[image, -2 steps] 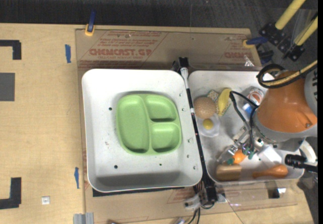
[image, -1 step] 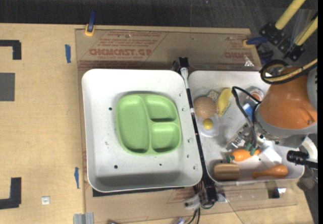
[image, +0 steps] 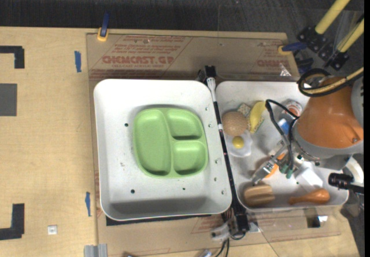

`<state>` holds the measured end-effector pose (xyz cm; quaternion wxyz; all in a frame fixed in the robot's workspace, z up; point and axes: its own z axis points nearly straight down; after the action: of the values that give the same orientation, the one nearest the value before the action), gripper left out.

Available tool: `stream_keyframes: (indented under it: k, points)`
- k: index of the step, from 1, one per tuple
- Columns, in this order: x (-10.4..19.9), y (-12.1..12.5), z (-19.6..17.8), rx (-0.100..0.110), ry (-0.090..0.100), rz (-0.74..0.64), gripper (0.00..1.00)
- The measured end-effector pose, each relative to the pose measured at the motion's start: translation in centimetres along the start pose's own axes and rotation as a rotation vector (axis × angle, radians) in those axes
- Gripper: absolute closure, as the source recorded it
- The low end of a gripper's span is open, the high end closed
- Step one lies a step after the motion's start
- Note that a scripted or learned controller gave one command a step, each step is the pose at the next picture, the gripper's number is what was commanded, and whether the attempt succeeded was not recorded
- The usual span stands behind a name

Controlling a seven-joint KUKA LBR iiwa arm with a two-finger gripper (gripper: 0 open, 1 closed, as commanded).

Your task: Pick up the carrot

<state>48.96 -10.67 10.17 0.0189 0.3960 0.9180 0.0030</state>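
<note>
The gripper (image: 277, 168) hangs low inside the right bin (image: 272, 89), but whether it is released or clenched cannot be told from this angle. The carrot (image: 310, 197) lies on the bin floor just beyond and below the gripper, apart from it, near the bread roll (image: 258, 194). The pickup is judged not yet done: reaching, grasping and lifting remain.
</note>
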Motion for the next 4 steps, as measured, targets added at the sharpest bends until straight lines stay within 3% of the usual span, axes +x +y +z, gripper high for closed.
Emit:
stream_keyframes:
  k: [1, 2, 3, 4]
  points:
    - [-2.5, -3.1, 1.3, 0.012, 0.015, 0.339, 0.0]
    - [-3.1, -3.1, 0.1, 0.004, -0.003, 0.343, 1.0]
    - [-3.0, -3.1, 0.1, 0.005, -0.002, 0.344, 0.0]
    - [-3.9, -4.6, 1.3, 0.014, 0.02, 0.157, 0.0]
